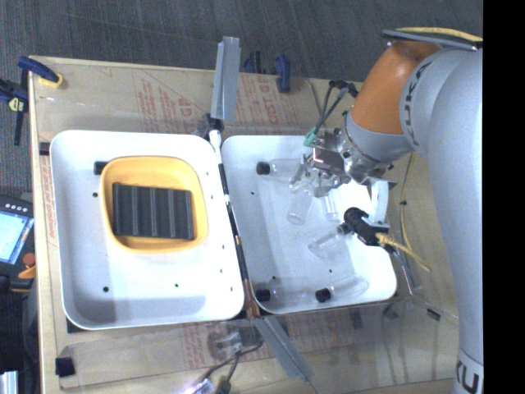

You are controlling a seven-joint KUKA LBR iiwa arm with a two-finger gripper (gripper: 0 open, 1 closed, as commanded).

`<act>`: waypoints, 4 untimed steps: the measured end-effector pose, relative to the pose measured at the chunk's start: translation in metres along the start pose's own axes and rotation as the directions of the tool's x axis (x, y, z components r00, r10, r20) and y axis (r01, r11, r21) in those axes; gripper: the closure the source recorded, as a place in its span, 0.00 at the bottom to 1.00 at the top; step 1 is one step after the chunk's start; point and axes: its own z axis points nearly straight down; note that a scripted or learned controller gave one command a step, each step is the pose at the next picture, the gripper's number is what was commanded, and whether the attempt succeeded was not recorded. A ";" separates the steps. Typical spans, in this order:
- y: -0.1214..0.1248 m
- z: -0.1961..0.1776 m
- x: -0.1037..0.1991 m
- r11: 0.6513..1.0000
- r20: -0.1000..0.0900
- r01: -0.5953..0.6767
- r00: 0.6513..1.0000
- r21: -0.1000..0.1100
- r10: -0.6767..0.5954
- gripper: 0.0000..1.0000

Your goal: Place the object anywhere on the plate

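Brown board for the surface (123, 97), with dark carpet (123, 6) across the top of the frame. Holds two white bins side by side: left bin (74, 286) and right bin (262, 245), rims almost touching at frame centre. Carries one yellow plate (152, 169) in the left bin, towards its upper half, with a dark ribbed panel in its middle. Shows clear, glassy objects (297, 212) lying loose in the right bin, at least three, though too faint to count surely; well apart from the plate, with both bin rims between. Brings one grey arm with an orange band (394, 89) in from the right, its wrist low over the upper part of the right bin. Cannot tell how the jaws stand, nor whether anything sits between them. Leaves bare white floor in the left bin below the plate. Shows blue clamps at the board's upper left (41, 72) and top middle (283, 68).
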 end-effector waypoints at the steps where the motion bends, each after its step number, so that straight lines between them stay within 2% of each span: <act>1: 0.011 0.017 0.069 0.994 0.001 0.109 0.994 -0.001 -0.109 1.00; 2: 0.010 0.013 0.126 0.958 0.003 0.287 0.958 -0.001 -0.287 1.00; 3: -0.030 0.023 0.125 0.857 0.001 0.516 0.857 0.003 -0.516 1.00; 4: -0.030 0.023 0.125 0.857 0.002 0.516 0.857 0.003 -0.516 0.00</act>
